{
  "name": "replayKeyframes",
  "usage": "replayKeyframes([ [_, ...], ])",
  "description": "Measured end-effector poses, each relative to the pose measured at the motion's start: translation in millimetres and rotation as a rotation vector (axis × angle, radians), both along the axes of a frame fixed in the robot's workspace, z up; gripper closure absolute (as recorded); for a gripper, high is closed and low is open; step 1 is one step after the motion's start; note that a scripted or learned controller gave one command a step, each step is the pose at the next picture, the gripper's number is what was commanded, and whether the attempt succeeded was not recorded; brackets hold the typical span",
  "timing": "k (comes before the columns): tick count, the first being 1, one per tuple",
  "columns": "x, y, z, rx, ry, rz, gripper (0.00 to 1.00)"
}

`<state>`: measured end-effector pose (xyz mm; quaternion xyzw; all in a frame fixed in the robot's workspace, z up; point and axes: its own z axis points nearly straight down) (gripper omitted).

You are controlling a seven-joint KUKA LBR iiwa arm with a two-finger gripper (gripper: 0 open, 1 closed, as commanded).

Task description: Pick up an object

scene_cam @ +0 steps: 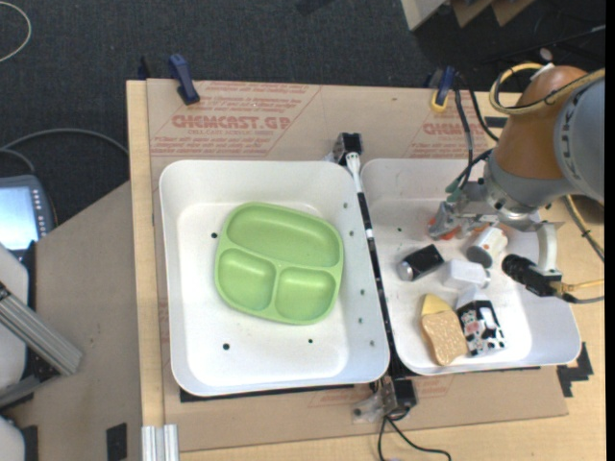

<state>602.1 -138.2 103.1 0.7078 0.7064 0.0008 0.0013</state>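
brown bench (288, 113) on dark carpet (192, 17).

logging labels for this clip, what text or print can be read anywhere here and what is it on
"CHEMCAST GP", red print on the brown protective sheet behind the left bin.
The same red print repeats behind the right bin, partly hidden, too blurred to read.
Small black-and-white packet in the right bin: print too small to read.

On the brown sheet (288, 113) covering my bench I can read red letters "CHEMCAST GP", printed repeatedly, partly mirrored.
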Motion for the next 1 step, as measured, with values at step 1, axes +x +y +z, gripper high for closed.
replayKeyframes([
  [1, -35.7, 67.0, 85.9, 0.002, 0.0, 0.007, 1.0],
])
